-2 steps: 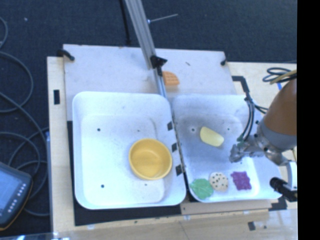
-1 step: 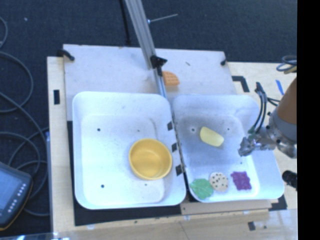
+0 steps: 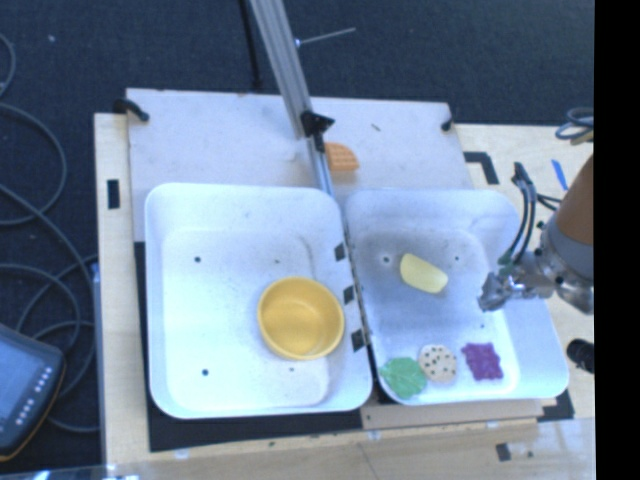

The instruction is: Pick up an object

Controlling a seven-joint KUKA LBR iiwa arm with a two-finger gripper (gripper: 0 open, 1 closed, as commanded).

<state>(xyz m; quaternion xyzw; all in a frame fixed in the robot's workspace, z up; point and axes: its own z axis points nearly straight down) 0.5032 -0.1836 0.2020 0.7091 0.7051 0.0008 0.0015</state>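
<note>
Reaching in from the right, the end effector (image 3: 493, 296) hangs low over the right bin (image 3: 520, 230) by its right wall; whether it is spread or pressed together cannot be told. Going left to right: a yellow bowl (image 3: 300, 317) sits upright in the left bin (image 3: 200, 268). In the right bin a yellow oblong piece (image 3: 424, 273) lies with its long axis slanting down to the right, bare floor around it. Along the near edge sit a green piece (image 3: 403, 376), a spotted cookie (image 3: 437, 363) and a purple piece (image 3: 484, 360).
</note>
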